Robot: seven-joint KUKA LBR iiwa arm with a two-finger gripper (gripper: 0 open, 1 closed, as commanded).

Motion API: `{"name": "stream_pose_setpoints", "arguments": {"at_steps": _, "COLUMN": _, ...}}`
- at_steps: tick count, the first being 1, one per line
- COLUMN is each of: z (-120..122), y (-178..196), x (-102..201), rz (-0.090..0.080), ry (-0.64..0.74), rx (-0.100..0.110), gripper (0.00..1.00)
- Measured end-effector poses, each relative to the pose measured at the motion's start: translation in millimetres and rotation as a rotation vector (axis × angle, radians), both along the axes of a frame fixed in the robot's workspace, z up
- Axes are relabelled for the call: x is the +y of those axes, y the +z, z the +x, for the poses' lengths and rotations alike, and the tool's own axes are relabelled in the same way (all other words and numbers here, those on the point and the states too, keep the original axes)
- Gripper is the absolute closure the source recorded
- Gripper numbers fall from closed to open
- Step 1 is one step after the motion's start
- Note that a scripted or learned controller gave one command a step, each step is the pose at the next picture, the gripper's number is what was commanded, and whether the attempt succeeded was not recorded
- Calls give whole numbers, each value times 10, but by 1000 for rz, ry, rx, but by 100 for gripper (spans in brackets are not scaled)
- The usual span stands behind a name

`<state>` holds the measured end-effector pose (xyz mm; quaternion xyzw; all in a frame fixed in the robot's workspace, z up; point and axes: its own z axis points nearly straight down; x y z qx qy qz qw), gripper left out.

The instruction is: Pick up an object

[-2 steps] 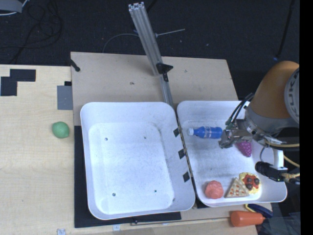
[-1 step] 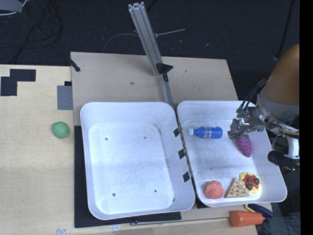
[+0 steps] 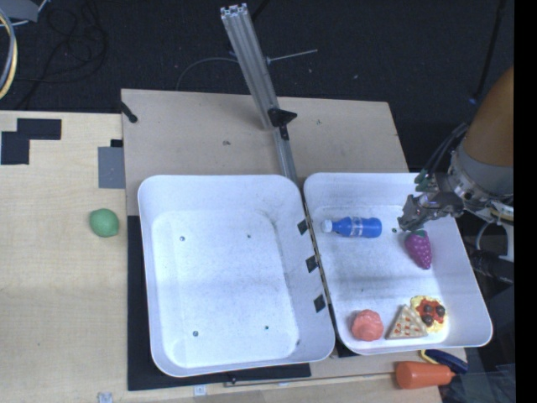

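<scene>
Gripper poised just above a purple grape bunch in the right bin.

The grape bunch lies near the right bin's right wall, directly below the dark fingers; whether they are spread or closed cannot be told, and nothing shows between them. A blue bottle lies on its side just left of the gripper. Along the bin's front sit a red ball and a pizza slice, side by side. The left bin adjoins it. On the worktop, a green ball rests well left, an orange object in front.
</scene>
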<state>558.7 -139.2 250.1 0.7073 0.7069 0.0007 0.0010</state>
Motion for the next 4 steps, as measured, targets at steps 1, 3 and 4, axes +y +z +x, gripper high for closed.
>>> {"name": "stream_pose_setpoints", "arguments": {"at_steps": 1, "z": 75, "y": 47, "x": 581, "rz": 2, "ry": 5, "rx": 2, "gripper": 100}}
{"name": "stream_pose_setpoints", "arguments": {"at_steps": 3, "z": 243, "y": -116, "x": 1578, "rz": 1, "ry": 4, "rx": 4, "gripper": 100}}
{"name": "stream_pose_setpoints", "arguments": {"at_steps": 4, "z": 189, "y": -215, "x": 2055, "rz": 1, "ry": 4, "rx": 4, "gripper": 100}}
